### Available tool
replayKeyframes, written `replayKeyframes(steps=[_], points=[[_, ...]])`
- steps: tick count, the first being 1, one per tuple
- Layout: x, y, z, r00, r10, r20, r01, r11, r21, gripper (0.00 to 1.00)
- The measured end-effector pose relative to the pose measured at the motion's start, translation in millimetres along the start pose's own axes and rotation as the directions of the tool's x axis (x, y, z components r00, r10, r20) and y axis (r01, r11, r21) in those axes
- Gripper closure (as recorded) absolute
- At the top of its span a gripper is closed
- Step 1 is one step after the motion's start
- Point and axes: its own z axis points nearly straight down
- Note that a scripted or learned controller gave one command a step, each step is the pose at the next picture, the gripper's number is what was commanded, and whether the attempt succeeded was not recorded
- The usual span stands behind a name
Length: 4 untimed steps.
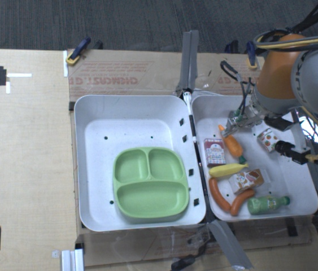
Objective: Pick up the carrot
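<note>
- Camera view: the small orange tapered carrot (234,145) lies in the right white bin (294,205), centre-right of frame, above a yellow banana (228,170).
- Two-finger gripper (230,125) hovers at the carrot's upper end; its opening cannot be told.

I see even, fairly bright light from overhead, with no hard shadows. The left bin (91,151) shows a soft shadow along its inner walls, and the plate (150,182) inside it casts only a faint one. Left of that bin the bench (23,151) looks pale, nearly washed out. Above it the floor (119,10) is dim. Detail is slightly soft and grainy throughout.
</note>
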Motion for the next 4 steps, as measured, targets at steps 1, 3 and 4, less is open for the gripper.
replayKeyframes(steps=[1,3,4], points=[[0.4,-0.9,0.8,1.0,0.0,-0.002,0.0,1.0,0.004,0.0],[14.1,-35.5,8.4,1.0,-0.016,0.002,0.016,1.0,-0.003,0.0],[14.0,-35.0,-1.2,1.0,-0.014,0.001,0.014,1.0,-0.003,1.0]])
